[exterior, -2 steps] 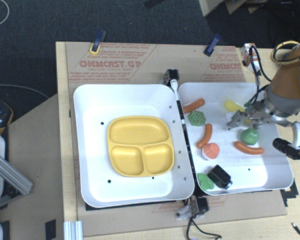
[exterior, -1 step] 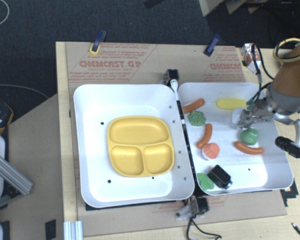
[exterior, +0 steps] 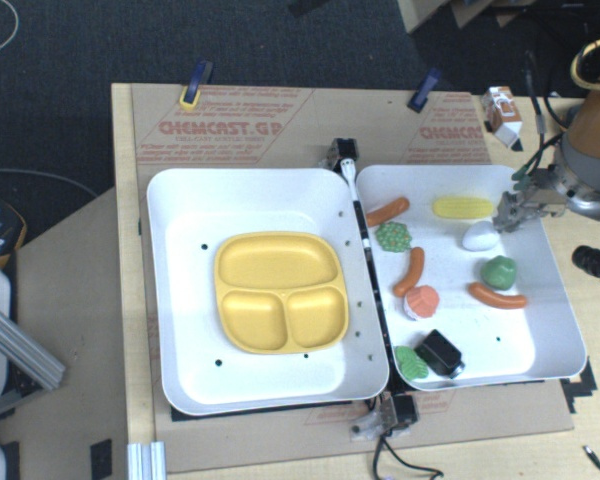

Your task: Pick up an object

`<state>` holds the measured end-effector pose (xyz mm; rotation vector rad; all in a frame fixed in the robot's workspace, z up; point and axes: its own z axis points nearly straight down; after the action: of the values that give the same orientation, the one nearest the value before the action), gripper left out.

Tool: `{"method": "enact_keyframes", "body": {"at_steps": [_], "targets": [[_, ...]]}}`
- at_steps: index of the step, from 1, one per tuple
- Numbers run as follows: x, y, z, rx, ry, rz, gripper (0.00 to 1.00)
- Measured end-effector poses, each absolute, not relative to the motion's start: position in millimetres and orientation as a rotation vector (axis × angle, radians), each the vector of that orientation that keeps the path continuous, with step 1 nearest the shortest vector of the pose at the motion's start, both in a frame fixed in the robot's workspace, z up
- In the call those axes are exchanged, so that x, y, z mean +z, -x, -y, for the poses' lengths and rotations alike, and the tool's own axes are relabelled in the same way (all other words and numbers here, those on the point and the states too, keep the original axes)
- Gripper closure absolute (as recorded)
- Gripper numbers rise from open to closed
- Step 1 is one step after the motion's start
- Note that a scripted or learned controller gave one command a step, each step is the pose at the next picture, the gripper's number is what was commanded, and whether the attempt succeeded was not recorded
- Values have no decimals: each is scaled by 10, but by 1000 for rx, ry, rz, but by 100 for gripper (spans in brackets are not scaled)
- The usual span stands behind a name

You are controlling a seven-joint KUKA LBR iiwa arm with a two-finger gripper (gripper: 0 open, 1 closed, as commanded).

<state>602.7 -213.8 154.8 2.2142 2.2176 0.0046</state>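
My gripper (exterior: pixel 507 214) hangs low over the right bin (exterior: pixel 555 353), near its far right side. Just below and left of it lies a small white piece (exterior: pixel 479 236), close to the gripper's tip or touching it. A yellow corn-like piece (exterior: pixel 462 207) lies to the gripper's left. A green round piece (exterior: pixel 499 271) and an orange sausage (exterior: pixel 498 297) lie nearer the front. Further left are another sausage (exterior: pixel 388 210), a green broccoli (exterior: pixel 392 236), a third sausage (exterior: pixel 412 268) and a pink and white piece (exterior: pixel 421 302).
A black block (exterior: pixel 440 353) rests on a green leaf piece (exterior: pixel 410 364) at the right bin's front left. The left bin (exterior: pixel 180 228) holds a yellow divided tray (exterior: pixel 280 290). The arm (exterior: pixel 585 158) comes in over the right bin's right rim.
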Motion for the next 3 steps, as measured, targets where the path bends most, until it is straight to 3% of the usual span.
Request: {"method": "enact_keyframes", "body": {"at_steps": [2, 3], "targets": [[2270, -6020, 2155, 3, -2215, -2219, 100], [2290, -5982, 1669, 0, -2219, -2228, 100]]}}
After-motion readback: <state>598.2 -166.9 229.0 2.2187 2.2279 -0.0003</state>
